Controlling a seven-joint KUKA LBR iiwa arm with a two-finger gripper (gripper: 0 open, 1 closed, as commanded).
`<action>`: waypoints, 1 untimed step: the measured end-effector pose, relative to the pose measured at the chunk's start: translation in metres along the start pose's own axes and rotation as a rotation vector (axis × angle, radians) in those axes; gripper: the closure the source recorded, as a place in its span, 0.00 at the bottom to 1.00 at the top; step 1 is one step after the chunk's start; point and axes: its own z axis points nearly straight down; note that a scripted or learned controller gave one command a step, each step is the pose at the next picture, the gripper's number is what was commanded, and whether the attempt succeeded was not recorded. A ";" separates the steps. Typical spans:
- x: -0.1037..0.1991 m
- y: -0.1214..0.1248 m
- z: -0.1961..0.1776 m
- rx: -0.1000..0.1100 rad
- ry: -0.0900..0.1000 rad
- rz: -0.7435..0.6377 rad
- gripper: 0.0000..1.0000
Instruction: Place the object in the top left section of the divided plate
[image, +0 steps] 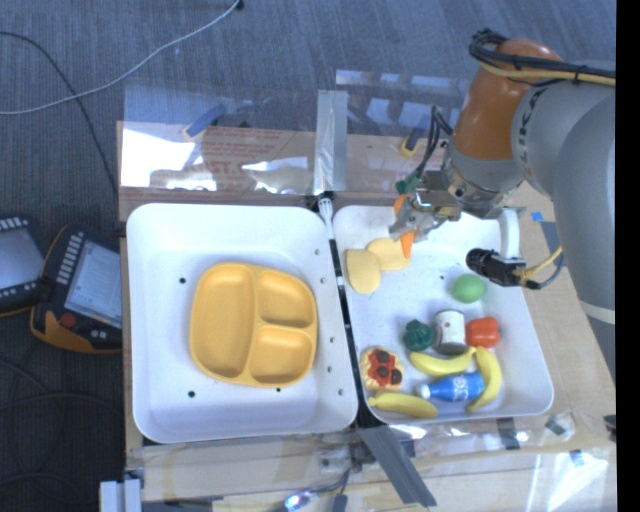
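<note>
The yellow divided plate (255, 322) lies in the left bin (160, 250), with one large section on its left and two smaller ones on its right; all hold nothing. My gripper (412, 224) hangs low over the back left corner of the right bin (520, 400). A small orange piece (407, 243) shows right beneath it, touching a pale yellow piece (388, 252). Whether the orange piece is gripped is unclear from this angle.
The right bin holds another pale yellow piece (362, 270), a green ball (467, 289), a red item (483, 331), a small can (450, 328), a dark green item (418, 333), bananas (440, 362), a blue bottle (455, 388) and a red-yellow toy (381, 367). A pendant (85, 290) lies left of the bins.
</note>
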 end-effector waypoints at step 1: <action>-0.013 0.016 -0.154 -0.001 -0.001 0.205 1.00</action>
